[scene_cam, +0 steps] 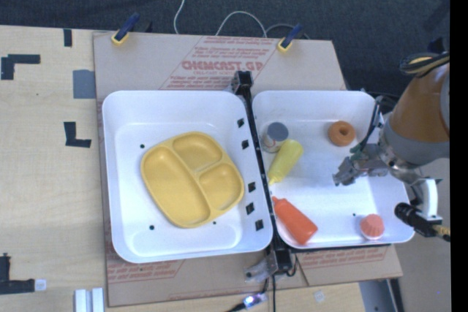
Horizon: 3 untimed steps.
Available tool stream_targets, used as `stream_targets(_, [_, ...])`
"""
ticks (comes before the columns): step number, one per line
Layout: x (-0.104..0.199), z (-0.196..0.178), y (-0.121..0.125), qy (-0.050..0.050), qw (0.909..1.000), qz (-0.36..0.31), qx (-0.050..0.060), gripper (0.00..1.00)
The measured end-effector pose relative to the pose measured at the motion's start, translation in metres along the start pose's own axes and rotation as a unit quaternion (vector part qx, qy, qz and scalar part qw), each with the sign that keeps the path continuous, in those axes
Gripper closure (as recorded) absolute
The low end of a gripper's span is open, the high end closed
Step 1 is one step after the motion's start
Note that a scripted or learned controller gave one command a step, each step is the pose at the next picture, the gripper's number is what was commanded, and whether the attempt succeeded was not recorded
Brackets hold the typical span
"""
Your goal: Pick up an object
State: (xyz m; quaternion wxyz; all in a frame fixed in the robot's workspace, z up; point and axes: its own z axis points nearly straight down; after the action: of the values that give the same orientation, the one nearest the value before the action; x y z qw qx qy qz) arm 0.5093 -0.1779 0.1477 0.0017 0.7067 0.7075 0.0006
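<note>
Yellow plastic, a three-part divided plate, fills the left white bin at frame centre-left. Moving right across the divider, the right white bin holds a small grey-topped can, a yellow bottle, an orange carrot-shaped toy, a brown ring doughnut and a pink round piece. The hand hangs over bare bin floor right of centre; whether it's wide or narrow I cannot tell. It's apart from every object, so closing here would likely grab nothing.
</note>
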Motion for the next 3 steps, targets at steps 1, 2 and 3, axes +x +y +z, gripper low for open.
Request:
stream_targets(1, [-0.002,-0.043,-0.003,0.000,1.0000,0.000,0.001,1.00])
stream_targets(2, [-0.001,-0.095,-0.001,0.000,1.0000,0.000,0.000,1.00])
stream_targets(3, [0.042,-0.094,-0.005,0.001,1.0000,-0.002,0.002,1.00])
